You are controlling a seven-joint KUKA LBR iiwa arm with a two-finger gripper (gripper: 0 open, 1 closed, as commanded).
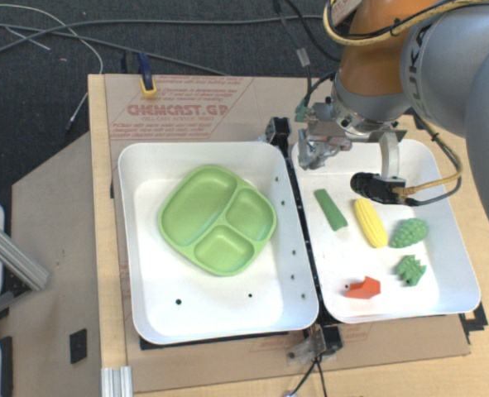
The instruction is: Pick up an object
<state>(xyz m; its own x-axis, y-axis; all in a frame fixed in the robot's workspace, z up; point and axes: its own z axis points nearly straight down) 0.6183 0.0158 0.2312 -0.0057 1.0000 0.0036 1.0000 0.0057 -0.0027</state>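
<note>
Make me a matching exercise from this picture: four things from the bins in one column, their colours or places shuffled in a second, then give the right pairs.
Things:
1. divided plate
2. corn cob
3. flat stick
4. small block

Descriptions:
A. yellow, in the right bin
B. red-orange, near the right bin's front edge
C. light green, in the left bin
D. dark green, beside the wall between the bins

Pairs: 1-C, 2-A, 3-D, 4-B

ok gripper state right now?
Gripper: cannot be told from this angle; it hangs over the right bin's upper left corner, nothing seen in it.
</note>
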